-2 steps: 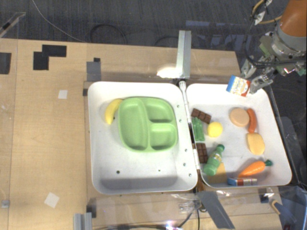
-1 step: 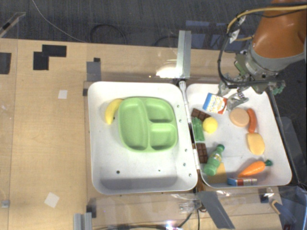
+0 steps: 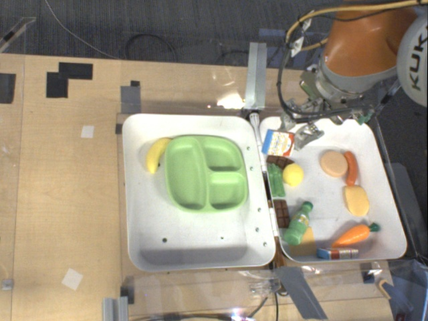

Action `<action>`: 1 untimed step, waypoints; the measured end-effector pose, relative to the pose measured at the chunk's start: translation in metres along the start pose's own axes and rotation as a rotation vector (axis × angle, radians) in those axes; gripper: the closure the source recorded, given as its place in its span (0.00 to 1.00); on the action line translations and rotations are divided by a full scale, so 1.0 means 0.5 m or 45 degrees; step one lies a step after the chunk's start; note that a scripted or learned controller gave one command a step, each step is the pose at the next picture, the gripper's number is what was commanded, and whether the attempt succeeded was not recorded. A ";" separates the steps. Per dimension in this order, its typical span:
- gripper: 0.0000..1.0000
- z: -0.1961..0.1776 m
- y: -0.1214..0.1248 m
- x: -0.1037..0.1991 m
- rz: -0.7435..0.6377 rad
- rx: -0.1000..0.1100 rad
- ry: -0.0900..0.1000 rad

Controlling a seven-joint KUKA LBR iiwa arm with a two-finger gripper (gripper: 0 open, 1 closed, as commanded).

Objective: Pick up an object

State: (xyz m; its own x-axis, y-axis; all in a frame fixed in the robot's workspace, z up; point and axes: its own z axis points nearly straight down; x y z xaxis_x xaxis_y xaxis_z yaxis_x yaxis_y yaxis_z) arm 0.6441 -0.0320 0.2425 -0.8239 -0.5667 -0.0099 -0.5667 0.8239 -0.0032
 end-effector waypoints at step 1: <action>1.00 -0.025 -0.002 -0.005 0.002 0.006 -0.012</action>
State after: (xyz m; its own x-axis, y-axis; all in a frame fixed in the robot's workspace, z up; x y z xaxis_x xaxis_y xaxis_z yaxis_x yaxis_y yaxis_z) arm 0.6466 -0.0315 0.2551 -0.8248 -0.5651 -0.0190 -0.5651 0.8250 -0.0076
